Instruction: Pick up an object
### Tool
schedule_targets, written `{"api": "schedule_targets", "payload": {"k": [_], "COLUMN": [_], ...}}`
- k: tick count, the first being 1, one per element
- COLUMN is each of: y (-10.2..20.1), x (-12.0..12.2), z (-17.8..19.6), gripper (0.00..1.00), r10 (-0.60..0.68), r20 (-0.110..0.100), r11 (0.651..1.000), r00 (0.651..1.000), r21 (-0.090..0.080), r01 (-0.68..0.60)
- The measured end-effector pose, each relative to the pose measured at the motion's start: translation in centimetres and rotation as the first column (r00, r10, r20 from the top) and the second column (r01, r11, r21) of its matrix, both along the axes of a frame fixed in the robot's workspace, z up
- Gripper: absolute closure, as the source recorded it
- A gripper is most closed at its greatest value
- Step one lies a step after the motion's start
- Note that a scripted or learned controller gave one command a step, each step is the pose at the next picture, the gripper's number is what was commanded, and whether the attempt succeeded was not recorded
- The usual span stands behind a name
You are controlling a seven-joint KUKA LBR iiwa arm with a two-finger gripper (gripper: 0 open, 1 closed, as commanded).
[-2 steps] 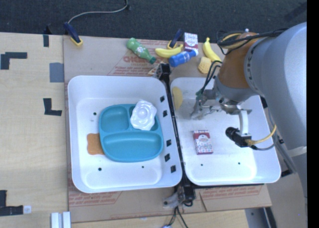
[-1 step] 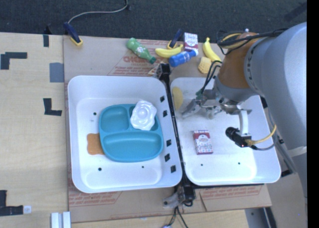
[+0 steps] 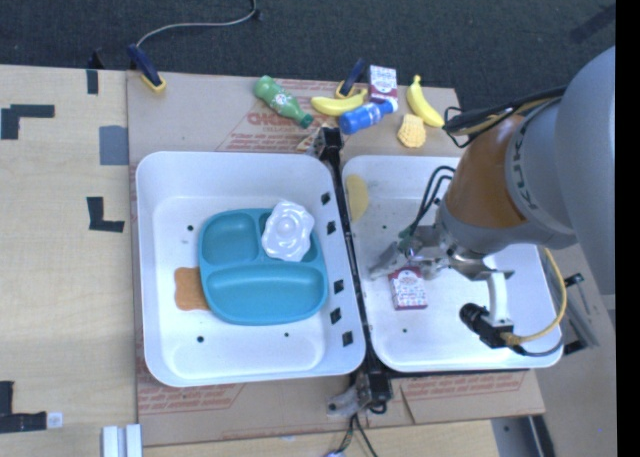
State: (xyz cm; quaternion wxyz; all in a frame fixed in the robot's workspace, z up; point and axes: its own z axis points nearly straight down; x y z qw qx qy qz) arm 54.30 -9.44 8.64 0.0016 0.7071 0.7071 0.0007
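The right bin (image 3: 520, 350) holds a small red and white packet (image 3: 409, 291) lying flat near its left-middle. A pale yellow piece (image 3: 356, 196) rests against that bin's left wall further back. My gripper (image 3: 404, 257) hangs low at the packet's back edge, on the grey arm with its orange band (image 3: 487, 183) that comes in from the right. Nothing shows in the gripper's grasp. In the left bin (image 3: 165, 345) a blue divided plate (image 3: 262, 283) carries a crumpled white object (image 3: 288, 231), and a tan flat piece (image 3: 187, 288) pokes out from under the plate's left side.
Behind the bins on the cardboard lie a green bottle (image 3: 283, 102), two yellow bananas (image 3: 337, 103) (image 3: 424, 105), a blue bottle (image 3: 362, 117), a small carton (image 3: 382, 82) and a yellow chunk (image 3: 411, 131). A black divider (image 3: 345, 245) separates the bins. The arm covers the right bin's right half.
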Motion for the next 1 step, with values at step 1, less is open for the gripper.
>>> {"api": "schedule_targets", "payload": {"k": [1], "y": [-0.08], "x": [0.05], "z": [0.95], "gripper": [1.00], "r10": [-0.001], "r20": [0.002], "r11": [1.000], "r00": [1.000], "r21": [-0.002], "r01": [0.001]}}
